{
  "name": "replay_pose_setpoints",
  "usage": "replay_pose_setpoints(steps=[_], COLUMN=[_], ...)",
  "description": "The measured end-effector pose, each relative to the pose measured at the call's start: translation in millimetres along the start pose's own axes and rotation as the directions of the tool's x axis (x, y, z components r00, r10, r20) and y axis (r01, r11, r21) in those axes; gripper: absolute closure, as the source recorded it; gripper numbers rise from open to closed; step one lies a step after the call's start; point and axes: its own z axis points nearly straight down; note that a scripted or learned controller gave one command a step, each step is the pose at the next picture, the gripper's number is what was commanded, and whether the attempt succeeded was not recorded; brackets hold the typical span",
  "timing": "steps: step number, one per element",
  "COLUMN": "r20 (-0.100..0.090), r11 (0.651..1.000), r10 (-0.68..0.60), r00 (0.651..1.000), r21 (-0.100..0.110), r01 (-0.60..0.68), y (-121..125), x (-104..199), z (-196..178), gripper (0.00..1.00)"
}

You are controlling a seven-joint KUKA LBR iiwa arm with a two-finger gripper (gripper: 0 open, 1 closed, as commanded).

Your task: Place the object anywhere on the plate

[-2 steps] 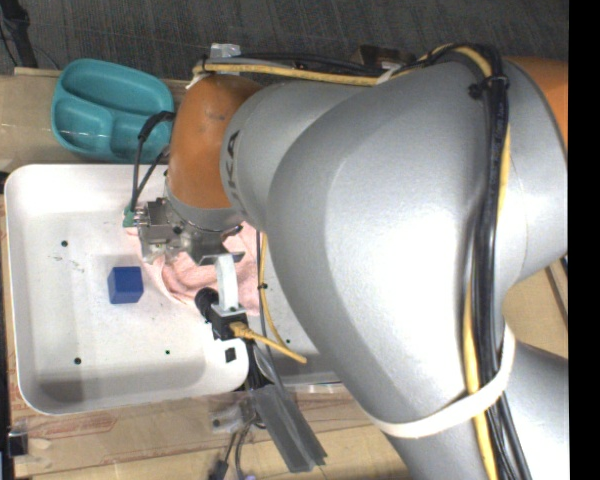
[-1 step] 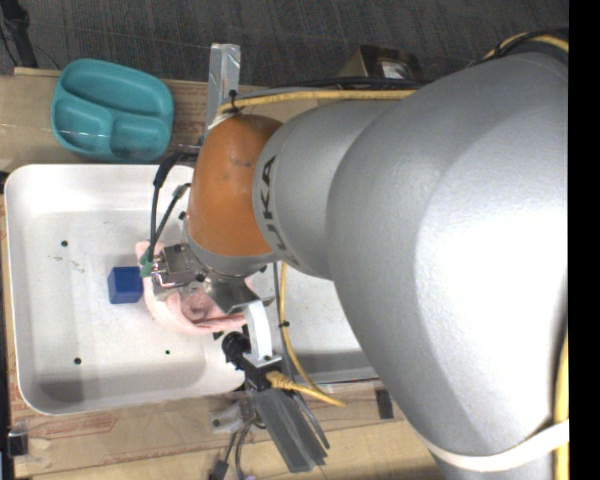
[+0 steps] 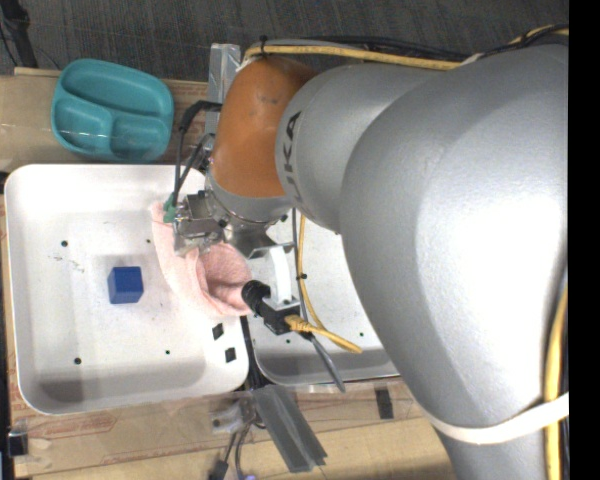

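A small blue cube (image 3: 126, 284) lies on the floor of the left white bin (image 3: 40, 268), left of centre. A pale pink plate (image 3: 208, 273) lies at that bin's right side, much of it hidden under the arm's wrist. The gripper (image 3: 188, 220) hangs over the plate's upper left part, about a cube's width or two to the right of the blue cube and apart from it. A small green bit (image 3: 167, 209) shows at the gripper's left side; what it is cannot be told.
A teal divided tray (image 3: 112, 108) sits on the bench beyond the left bin's far edge. The big grey arm with its orange band (image 3: 260, 128) covers most of the right bin (image 3: 310, 368). Cables (image 3: 310, 328) trail over the divide between the bins.
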Motion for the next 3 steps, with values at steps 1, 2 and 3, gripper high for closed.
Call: replay_pose_setpoints(steps=[1,2,3], r20=[-0.001,0.001,0.0], r11=[0.96,0.995,1.0], r10=[0.281,0.101,-0.013], r00=[0.96,0.995,1.0], r21=[-0.004,0.002,0.002], r01=[-0.281,-0.101,0.013], y=[-24,-4,-43], x=[43,13,8], z=[83,54,0], gripper=[1.0,1.0,1.0])
